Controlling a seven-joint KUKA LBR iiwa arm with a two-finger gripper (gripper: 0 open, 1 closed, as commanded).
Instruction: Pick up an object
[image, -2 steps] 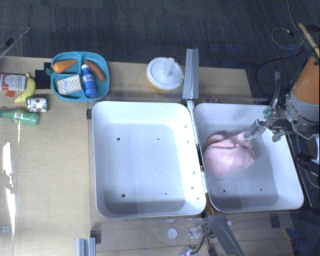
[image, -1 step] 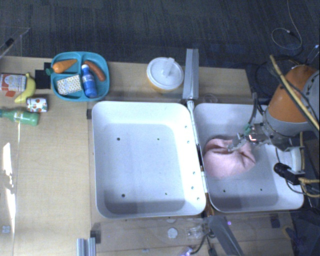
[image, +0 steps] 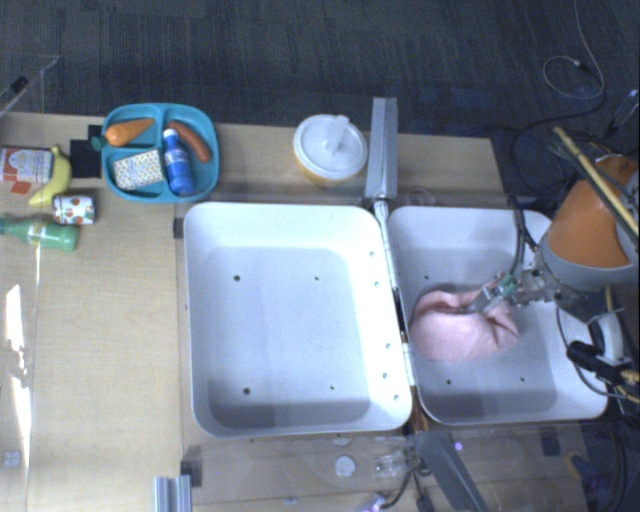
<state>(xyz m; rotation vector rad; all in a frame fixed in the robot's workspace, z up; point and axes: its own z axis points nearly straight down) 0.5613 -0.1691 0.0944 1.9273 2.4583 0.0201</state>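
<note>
The bench (image: 100, 380) carries two white bins, set side by side so things can pass between them. The left bin (image: 290, 315) lies bare. In the right bin (image: 480, 385), a pink cloth (image: 455, 330) sits at about nine o'clock. The gripper (image: 503, 291) presses its upper right edge; whether the fingers are clenched, one cannot tell.

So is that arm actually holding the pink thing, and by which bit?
Cannot be told. The end effector sits against the right upper edge of the pink cloth in the right bin, but a real hold isn't visible.
</note>
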